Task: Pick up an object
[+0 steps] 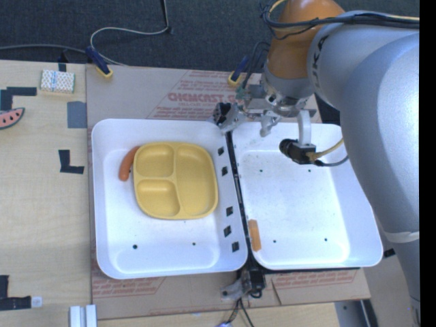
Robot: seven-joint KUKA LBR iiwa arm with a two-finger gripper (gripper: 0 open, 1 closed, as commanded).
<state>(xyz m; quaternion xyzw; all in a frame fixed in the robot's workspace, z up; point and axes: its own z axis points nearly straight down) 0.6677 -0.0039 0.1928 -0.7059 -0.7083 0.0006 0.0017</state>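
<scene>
The end effector (262,118) hangs over the back rim between the 2 bins; how it is set, I cannot tell. The yellow plate (175,180) in the left bin (109,203) looks light, stiff and slick; its raised rim seems the best hold.

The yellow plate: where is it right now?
The plate lies flat in the left bin, toward its upper middle, with an orange sausage-shaped piece against its left edge.

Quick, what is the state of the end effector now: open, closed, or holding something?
End effector: cannot be told; it sits over the far edge between the bins.
</scene>
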